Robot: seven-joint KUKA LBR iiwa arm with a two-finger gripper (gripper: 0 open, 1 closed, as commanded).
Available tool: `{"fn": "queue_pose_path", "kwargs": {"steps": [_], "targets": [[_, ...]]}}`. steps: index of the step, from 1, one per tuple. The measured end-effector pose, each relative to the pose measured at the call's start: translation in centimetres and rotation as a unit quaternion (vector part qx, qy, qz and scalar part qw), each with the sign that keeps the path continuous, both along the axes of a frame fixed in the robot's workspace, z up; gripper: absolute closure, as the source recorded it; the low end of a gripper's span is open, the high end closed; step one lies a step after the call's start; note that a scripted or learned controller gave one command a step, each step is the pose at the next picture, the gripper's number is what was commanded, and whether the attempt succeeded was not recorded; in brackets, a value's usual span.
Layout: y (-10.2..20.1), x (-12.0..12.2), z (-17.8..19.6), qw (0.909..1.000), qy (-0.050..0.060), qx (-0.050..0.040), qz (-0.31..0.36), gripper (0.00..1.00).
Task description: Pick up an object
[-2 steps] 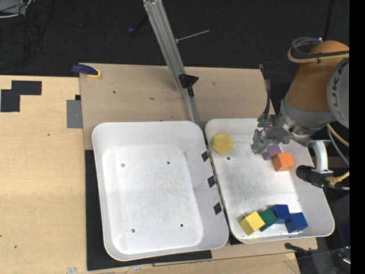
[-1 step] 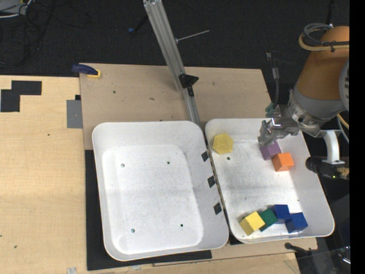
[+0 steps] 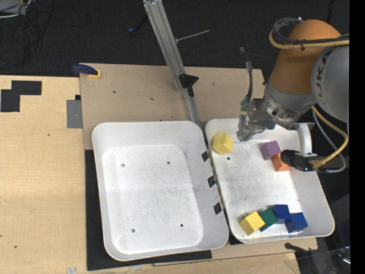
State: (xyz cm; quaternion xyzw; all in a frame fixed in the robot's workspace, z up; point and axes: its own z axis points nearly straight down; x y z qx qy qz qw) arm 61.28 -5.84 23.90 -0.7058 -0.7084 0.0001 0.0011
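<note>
The right bin [image 3: 251,181] holds several blocks. A yellow cube [image 3: 222,144] lies near its far left corner. A purple block [image 3: 270,149] and an orange block [image 3: 279,163] sit at the far right. Along the near edge lie a yellow block [image 3: 251,222], a green block [image 3: 268,217] and two blue blocks [image 3: 290,217]. My gripper [image 3: 246,131] hangs low over the bin's far edge, just right of the yellow cube and left of the purple block. Nothing shows between its fingers.
The left bin [image 3: 108,141] lies beside the right one. A slanted aluminium rail [image 3: 169,44] runs from the back down to the gap between the bins. Cables [image 3: 319,161] trail at the arm's right side.
</note>
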Motion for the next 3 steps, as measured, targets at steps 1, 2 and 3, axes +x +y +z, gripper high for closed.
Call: {"fn": "queue_pose_path", "kwargs": {"steps": [1, 2, 3], "targets": [[4.1, 1.1, -0.7, 1.0000, 0.000, -0.0002, 0.000, 1.00], [8.7, 3.2, -0.9, 1.0000, 0.000, -0.0001, -0.001, 1.00], [14.4, 4.1, -1.8, 1.0000, 0.000, 0.0001, 0.000, 1.00]]}}
